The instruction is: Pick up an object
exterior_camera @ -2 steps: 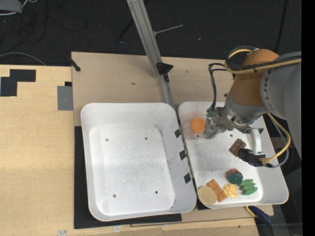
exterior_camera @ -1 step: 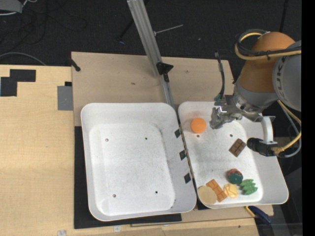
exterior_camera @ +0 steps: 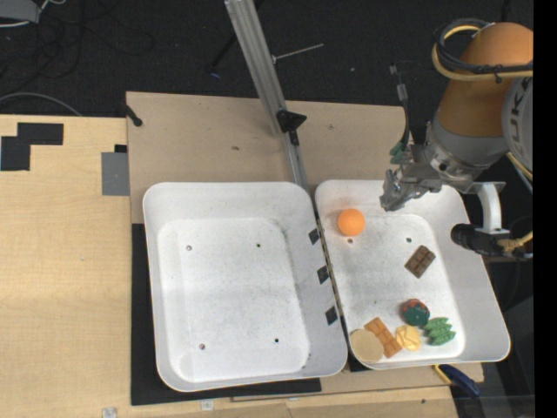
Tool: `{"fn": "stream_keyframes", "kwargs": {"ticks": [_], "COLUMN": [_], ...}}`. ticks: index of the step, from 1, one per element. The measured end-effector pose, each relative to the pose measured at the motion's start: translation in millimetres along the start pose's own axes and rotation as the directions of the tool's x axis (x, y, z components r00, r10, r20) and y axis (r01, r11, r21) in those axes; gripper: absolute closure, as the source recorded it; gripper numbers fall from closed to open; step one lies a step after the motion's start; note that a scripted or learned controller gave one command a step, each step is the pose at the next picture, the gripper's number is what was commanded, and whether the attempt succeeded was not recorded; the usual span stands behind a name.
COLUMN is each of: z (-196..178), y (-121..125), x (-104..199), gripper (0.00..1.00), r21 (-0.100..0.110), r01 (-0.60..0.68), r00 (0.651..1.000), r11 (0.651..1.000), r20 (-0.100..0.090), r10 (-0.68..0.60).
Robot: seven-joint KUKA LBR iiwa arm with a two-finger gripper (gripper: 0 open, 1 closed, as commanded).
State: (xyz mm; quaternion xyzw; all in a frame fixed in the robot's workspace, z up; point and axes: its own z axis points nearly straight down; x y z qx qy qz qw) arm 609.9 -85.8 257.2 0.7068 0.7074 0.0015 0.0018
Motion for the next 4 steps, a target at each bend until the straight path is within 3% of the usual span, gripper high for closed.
{"fn": "stream_keyframes", "kwargs": {"ticks": [1,4], "z": [-1,11], "y": [0,-54], "x": [0,153], "gripper": [1.00,1.00], "r21": [0.006,0.011], "r01": [0.003,0.003], "r00": [1.000,1.000], "r11": [1.000,1.000], "r20": [0.000,-0.003], "r10": [-0.003,-0.003]}}
